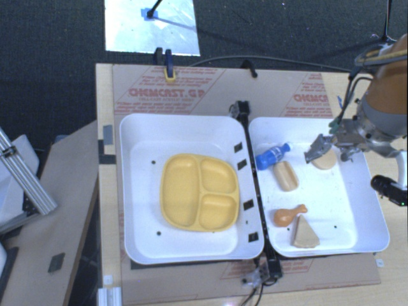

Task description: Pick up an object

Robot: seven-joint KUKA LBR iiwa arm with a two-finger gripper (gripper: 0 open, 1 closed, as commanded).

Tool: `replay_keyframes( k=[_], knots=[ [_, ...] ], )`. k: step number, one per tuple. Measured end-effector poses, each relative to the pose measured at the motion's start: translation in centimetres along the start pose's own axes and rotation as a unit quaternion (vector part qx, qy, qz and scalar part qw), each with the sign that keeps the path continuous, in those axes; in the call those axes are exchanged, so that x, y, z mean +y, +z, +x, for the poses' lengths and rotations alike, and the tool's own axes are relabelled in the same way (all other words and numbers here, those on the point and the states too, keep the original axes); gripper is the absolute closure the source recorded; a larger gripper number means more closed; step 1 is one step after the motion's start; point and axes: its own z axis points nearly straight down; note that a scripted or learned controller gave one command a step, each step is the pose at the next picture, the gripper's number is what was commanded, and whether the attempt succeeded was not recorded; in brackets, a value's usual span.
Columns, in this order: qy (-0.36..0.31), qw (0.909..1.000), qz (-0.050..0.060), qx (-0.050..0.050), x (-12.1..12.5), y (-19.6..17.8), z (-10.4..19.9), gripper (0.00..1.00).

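My gripper [332, 153] hangs over the far right part of the right bin [363, 234]. Its two fingers stand apart, so it is open. A round tan piece [325, 162] lies on the bin floor just below and between the fingertips, partly hidden by them. Further left in the same bin lie a blue bottle [272, 155] and a tan bread roll [286, 175]. An orange drumstick [289, 215] and a pale wedge [305, 233] rest near the front. Nothing is held between the fingers.
The left bin [137, 171] holds a yellow divided plate [199, 192]. A black clip strip [247, 171] runs along the seam between the bins. Cables [347, 101] hang beside the arm on the right. A metal rail [25, 177] juts in at the far left.
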Motion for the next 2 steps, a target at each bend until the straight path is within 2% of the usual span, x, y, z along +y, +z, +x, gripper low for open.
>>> replay_keyframes(
  k=[1,2],
  knots=[
    [-0.001,1.0000,-0.005,-0.001,0.2,-0.6,0.0,0.00],
    [0.000,1.0000,-0.004,0.000,0.6,5.6,-0.2,0.00]
  ],
)
